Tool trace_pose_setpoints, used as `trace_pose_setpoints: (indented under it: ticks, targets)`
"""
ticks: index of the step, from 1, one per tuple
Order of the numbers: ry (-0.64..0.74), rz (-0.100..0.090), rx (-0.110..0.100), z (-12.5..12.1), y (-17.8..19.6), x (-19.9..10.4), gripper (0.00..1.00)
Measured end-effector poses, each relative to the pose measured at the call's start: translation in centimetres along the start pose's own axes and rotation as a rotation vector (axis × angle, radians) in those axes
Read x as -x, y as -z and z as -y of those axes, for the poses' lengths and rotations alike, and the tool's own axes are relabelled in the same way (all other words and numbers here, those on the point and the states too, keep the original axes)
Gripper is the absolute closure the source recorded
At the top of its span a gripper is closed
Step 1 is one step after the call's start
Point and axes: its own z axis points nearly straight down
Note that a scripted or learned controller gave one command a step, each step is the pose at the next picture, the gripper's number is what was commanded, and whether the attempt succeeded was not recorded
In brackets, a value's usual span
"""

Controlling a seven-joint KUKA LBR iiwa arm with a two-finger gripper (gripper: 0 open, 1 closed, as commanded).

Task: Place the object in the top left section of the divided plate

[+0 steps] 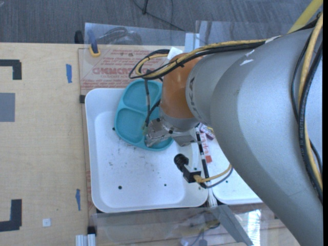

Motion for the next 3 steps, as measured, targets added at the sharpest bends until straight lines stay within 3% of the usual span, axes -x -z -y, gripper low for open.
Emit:
trace_pose_setpoints:
  ticks: [1, 2, 3]
  targets:
    - [0.112, -0.001, -0.005, -1.6, 0.0, 2.2, 1.0]
    - [0.171, -0.001, -0.016, 9.3, 9.2, 4.6, 1.0]
    - [0.078, 0.001, -0.014, 1.7, 15.7, -4.2, 1.0]
